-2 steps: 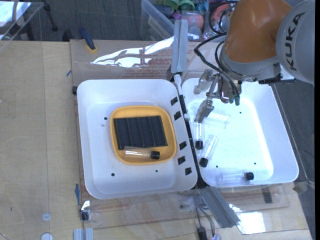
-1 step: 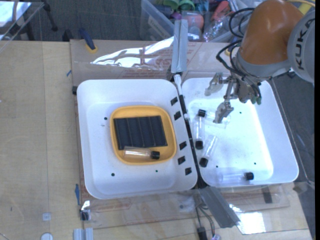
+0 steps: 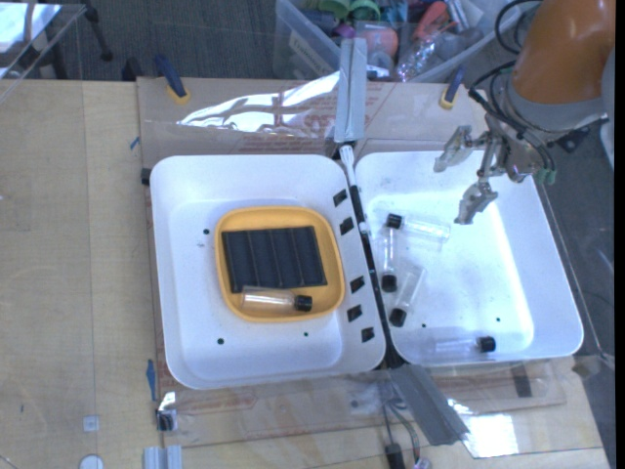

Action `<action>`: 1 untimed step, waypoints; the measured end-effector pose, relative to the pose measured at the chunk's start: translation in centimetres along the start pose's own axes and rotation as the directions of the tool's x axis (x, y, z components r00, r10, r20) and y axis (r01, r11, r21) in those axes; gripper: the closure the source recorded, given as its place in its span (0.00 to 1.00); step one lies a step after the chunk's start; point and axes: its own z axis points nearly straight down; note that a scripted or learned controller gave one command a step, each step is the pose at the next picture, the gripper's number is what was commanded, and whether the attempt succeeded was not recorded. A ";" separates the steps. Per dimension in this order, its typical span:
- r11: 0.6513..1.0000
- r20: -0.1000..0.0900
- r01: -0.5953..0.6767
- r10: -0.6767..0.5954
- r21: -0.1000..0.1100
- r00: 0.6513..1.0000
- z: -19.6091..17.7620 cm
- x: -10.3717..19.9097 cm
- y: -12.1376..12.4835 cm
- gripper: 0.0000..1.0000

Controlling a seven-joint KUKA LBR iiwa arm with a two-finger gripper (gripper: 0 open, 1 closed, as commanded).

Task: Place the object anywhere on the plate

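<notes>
A yellow plate (image 3: pixel 223 262) with a black ridged insert sits in the left bin (image 3: pixel 181 291). One clear vial with a black cap (image 3: pixel 273 301) lies on the plate's near edge. Several more clear, black-capped vials lie in the right bin (image 3: pixel 542 291): one near the divider (image 3: pixel 417 229), one below it (image 3: pixel 389 258), another (image 3: pixel 407 289) beside that, and one at the front (image 3: pixel 459 343). My gripper (image 3: pixel 463 180) hangs over the back of the right bin, above and right of the vials. Its fingers are spread open with nothing between them.
A black-clipped divider (image 3: pixel 356 262) separates the two bins. Behind them stand a clear tub of colourful clutter (image 3: pixel 391 8) and crinkled plastic sheeting (image 3: pixel 264 115). Bare wooden bench lies to the left.
</notes>
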 end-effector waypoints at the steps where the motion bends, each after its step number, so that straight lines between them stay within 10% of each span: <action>1: 0.986 0.001 0.166 -0.166 0.000 0.986 -6.4 0.4 -4.4 0.00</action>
